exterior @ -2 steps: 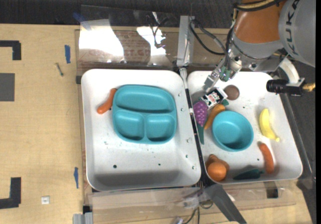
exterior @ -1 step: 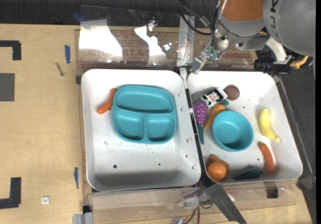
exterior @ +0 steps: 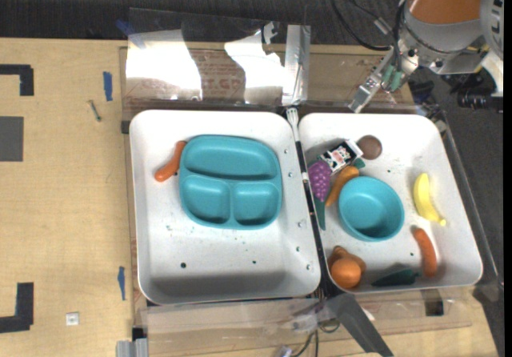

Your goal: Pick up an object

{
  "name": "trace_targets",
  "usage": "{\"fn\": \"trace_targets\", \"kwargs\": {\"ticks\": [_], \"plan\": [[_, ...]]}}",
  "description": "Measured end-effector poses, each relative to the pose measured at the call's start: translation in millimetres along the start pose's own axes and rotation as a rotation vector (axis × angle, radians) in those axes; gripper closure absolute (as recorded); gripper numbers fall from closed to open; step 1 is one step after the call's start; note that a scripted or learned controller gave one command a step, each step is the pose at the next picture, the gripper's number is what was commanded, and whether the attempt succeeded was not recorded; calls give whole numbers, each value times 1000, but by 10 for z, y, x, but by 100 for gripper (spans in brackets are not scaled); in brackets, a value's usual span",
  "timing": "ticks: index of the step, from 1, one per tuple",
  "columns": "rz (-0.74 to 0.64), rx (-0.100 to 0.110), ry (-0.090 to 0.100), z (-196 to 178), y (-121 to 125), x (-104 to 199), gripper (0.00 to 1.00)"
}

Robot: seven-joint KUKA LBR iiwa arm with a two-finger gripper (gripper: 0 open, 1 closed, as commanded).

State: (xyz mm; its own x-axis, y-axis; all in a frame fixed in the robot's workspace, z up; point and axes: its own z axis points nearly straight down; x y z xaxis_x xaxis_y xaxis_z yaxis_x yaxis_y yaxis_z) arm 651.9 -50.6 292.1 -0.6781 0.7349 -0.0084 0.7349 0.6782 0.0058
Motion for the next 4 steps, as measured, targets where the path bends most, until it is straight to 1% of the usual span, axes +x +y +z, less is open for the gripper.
{"fn": "trace_targets", "kwargs": {"ticks": [1,2,3,4], "plan": [[69,7,10,590,-123,650,100],[67,-1,3,455,-103,636,100],[110,1,4,161,363,186,100],[127,4,4,171,-518,405,100]]}}
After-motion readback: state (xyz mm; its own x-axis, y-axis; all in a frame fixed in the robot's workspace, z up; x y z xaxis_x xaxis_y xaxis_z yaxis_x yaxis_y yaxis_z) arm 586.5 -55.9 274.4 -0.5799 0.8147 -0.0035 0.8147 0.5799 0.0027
